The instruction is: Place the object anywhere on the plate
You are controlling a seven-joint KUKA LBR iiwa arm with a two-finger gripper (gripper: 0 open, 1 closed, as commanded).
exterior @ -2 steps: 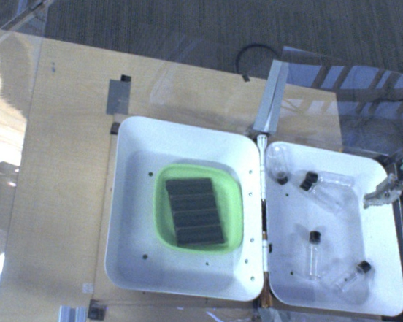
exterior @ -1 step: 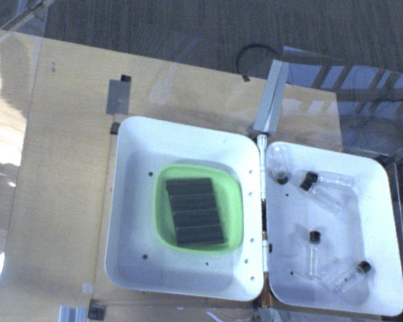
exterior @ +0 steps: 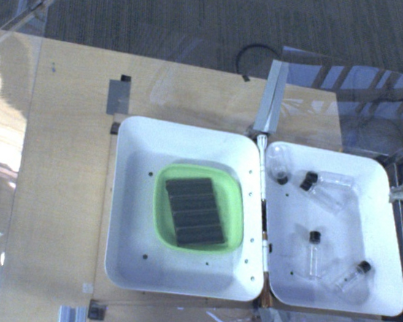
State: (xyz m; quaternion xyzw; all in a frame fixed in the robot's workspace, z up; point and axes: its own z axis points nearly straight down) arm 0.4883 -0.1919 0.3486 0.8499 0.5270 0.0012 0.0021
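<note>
1. Plate [exterior: 232,219], lime green and square with rounded corners, sits in the middle of the left white bin [exterior: 129,206].
2. Task object, a dark grey ribbed block [exterior: 194,212], lies flat on the plate's floor. It is turned a little so that its long sides run slantwise to the plate's rim, with green showing all round it.
3. Right of the plate, past the seam where the two bins meet, stands the right white bin [exterior: 386,269].
4. Four clear vials with black caps lie in that bin, all well apart from the plate:
   - one vial [exterior: 279,163] at the corner nearest the plate's far right;
   - a second vial [exterior: 325,185] just beyond the first, lying on its side;
   - a third vial [exterior: 314,254] level with the plate's near half;
   - a fourth vial [exterior: 353,277] farthest from the plate, lying slantwise.
5. Beyond the plate, a grey metal post [exterior: 271,103] runs away from the seam between the bins across the pale wooden table [exterior: 60,175].
6. Left of and beyond the plate, a small grey bracket [exterior: 119,96] lies on the table.
7. Whether the jaws are open or closed cannot be told.
</note>
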